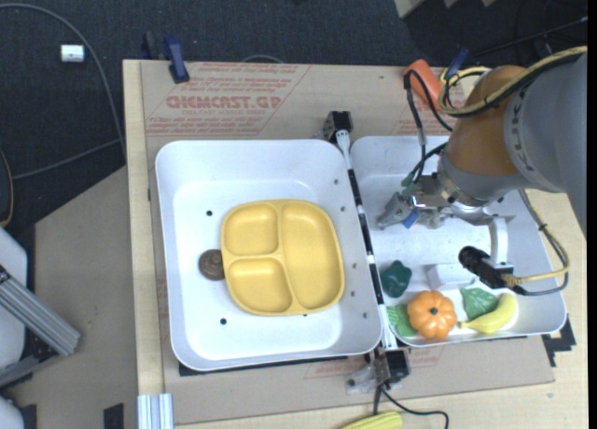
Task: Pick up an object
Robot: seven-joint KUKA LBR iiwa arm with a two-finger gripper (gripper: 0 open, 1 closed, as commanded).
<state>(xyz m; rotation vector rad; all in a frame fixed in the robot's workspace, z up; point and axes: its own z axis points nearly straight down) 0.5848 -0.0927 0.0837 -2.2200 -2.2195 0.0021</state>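
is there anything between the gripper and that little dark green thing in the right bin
Nothing visible does. The gripper hangs over the upper part of the right bin, and the dark green object lies below it in the view with bare white floor between them. The orange pumpkin sits further toward the near wall.

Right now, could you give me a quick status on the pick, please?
Hand low over right bin, nothing seen in it. Pumpkin, banana, green pieces at near edge. Path clear.
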